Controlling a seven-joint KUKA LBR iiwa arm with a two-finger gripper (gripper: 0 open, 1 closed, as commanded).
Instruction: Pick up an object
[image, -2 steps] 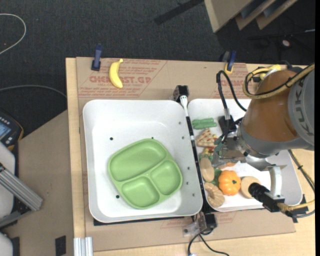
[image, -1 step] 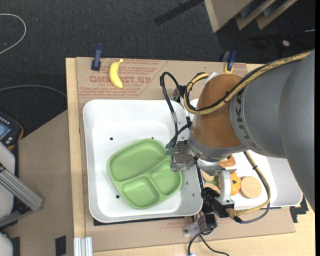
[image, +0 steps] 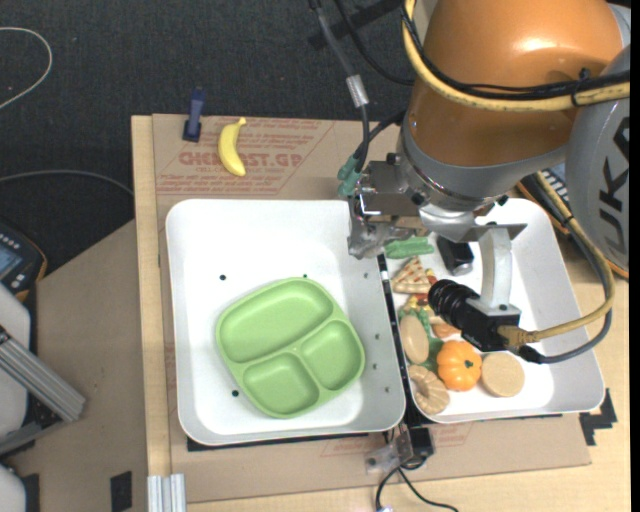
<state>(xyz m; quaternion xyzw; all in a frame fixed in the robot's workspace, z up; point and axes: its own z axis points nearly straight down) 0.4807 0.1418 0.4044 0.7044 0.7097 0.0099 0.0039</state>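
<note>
Green tray (image: 289, 346) in left bin (image: 190, 300)

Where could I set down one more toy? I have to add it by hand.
The left bin has bare floor around the green divided plate, widest along its far wall and left side. The cardboard right of the banana is bare too. The right bin is crowded: pumpkin, pizza slice, round pieces, with the arm overhead.

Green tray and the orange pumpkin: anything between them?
Camera view: bare left-bin floor, then the bins' adjoining walls lie between green tray and orange pumpkin.
</note>
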